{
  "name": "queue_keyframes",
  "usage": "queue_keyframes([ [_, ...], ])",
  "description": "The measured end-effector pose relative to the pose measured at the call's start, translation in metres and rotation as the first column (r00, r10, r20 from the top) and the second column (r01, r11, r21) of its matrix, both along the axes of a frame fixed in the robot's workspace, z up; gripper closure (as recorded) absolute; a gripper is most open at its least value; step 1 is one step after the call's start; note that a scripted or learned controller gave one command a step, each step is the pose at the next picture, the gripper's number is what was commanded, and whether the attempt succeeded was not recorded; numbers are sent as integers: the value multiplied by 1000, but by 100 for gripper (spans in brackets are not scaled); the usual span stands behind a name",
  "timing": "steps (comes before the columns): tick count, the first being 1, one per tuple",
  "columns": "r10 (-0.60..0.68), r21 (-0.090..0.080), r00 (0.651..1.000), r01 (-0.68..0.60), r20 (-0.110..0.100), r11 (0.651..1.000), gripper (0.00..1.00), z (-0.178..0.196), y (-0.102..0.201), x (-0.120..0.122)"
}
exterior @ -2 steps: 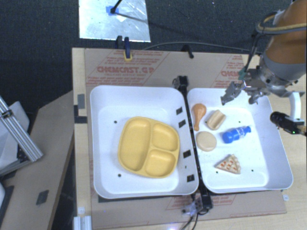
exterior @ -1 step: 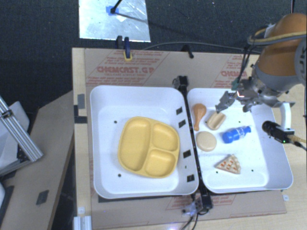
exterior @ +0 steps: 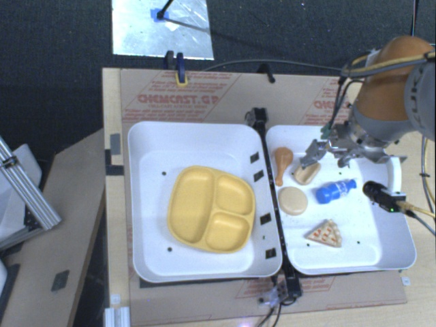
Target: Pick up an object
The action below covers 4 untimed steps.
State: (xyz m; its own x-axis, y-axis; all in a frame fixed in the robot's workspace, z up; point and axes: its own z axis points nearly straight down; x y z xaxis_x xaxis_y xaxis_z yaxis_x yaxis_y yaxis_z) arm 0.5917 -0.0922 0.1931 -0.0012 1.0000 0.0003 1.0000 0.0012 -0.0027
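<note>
gripper [exterior: 315,157] upper right, jaw state unclear | over bread roll [exterior: 306,174] | risk: nudges drumstick [exterior: 281,162], slips off

right bin [exterior: 388,251] is crowded: drumstick [exterior: 281,162], bread roll [exterior: 306,174], cookie [exterior: 293,200], blue bottle [exterior: 335,190], pizza slice [exterior: 325,234]; bare floor lies along its near right corner.
</note>
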Motion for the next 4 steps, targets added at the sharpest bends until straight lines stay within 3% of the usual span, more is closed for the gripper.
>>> queue_keyframes([
  [1, 0, 0, 1000, 0, 0, 1000, 0, -51, -8, 6],
  [2, 1, -1, 1000, -1, 7, 1000, 100, -37, -8, 7],
  [4, 2, -2, 1000, -2, 10, 1000, 100, 74, -14, 8],
])
